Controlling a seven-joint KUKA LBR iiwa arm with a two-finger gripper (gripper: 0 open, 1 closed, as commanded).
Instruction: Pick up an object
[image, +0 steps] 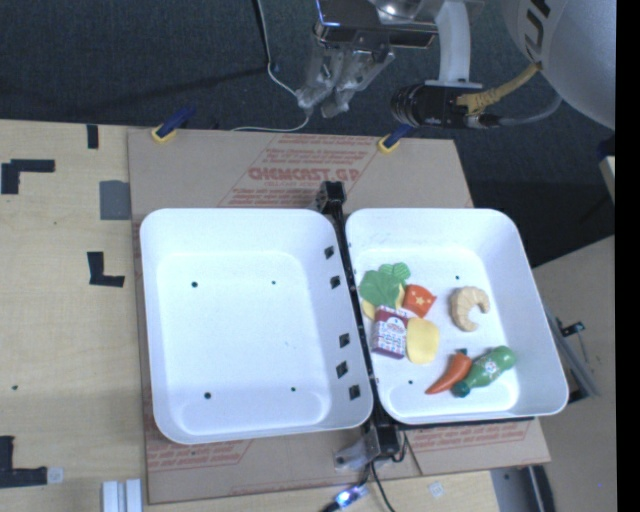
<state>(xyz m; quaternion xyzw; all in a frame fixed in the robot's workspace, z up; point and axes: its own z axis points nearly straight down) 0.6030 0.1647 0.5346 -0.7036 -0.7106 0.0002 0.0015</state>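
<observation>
Two shallow white bins are seen side by side on a sheet of brown cardboard printed with red lettering, which lies on a pale wooden bench. At the near edge, a dark clamp sits where the bins meet. The right bin holds a cluster of small, smooth toy foods: an orange carrot-like piece touching a green bottle-shaped piece nearest the camera, then a yellow rounded piece beside a purple-and-white packet, a red piece, a tan croissant shape set apart to the right, and a leafy green piece against the divider. The left bin shows smooth plastic with four dark dots. Beyond the cardboard, over dark carpet, the gripper hangs well away from the bins; its fingers appear close together with nothing between them, though blur obscures the tips.
</observation>
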